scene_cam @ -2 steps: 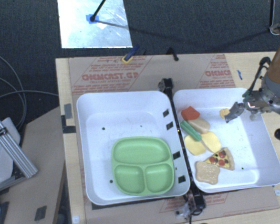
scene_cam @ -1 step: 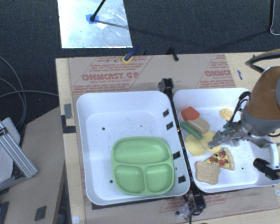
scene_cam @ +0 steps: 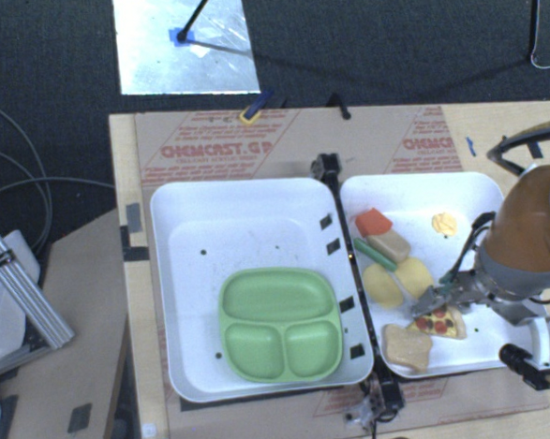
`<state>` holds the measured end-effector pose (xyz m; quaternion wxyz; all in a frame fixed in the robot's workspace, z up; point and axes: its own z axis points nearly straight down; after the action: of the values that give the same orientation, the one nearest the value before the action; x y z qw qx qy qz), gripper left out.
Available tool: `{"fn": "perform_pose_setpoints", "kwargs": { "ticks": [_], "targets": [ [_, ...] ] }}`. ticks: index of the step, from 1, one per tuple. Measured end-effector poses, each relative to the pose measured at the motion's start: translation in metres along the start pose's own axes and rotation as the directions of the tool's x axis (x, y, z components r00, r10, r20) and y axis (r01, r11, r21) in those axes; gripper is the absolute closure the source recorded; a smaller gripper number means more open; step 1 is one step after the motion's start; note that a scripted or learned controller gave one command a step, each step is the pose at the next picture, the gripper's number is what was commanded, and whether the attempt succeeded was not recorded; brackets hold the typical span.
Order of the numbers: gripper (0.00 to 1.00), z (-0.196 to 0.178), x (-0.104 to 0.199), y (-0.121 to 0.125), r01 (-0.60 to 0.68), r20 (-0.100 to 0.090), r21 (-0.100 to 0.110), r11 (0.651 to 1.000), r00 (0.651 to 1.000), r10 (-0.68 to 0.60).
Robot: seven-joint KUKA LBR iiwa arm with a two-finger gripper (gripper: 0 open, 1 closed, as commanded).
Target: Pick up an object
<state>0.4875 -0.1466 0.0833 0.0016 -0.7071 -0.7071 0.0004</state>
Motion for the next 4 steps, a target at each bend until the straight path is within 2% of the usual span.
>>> {"fn": "perform_pose_setpoints", "kwargs": {
  "ticks": [1,2,3,4],
  "targets": [
    [0.0,-0.001,-0.014,-0.001,0.001,0.003,-0.005,1.0,1.0,-0.001],
    [1.0,-0.013,-0.015,0.002,0.001,0.005,-0.012,1.0,1.0,-0.001],
    [1.0,-0.004,-0.059,0.086,0.006,0.007,-0.013,1.0,1.0,-0.006],
    [1.0,-0.014,-0.058,0.083,0.007,0.004,-0.009,1.0,1.0,-0.007]
  ]
}}
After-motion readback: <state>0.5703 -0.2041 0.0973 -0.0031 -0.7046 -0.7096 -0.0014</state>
